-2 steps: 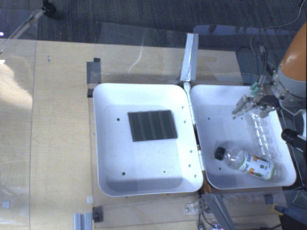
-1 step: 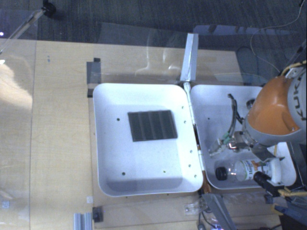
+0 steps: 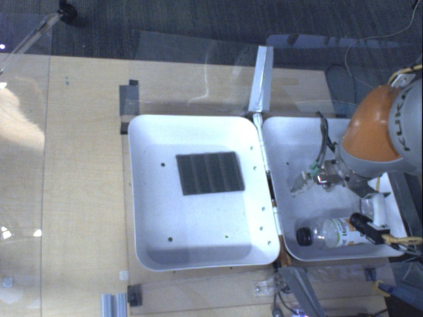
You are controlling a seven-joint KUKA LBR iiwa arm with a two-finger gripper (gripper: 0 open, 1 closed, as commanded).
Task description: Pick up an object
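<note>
The approach is judged under way: the two-finger gripper (image 3: 309, 179), its opening impossible to tell, is poised above the right white bin (image 3: 285, 144), and descent onto the clear black-capped plastic bottle (image 3: 328, 234) is called for.

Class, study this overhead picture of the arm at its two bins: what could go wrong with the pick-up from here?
1. The bottle lies on its side and is round, so it may roll away when touched.
2. It rests near the right bin's front wall, leaving little room beside it.
3. The pincer hangs away from the bottle, so closing here would probably catch nothing.
</note>
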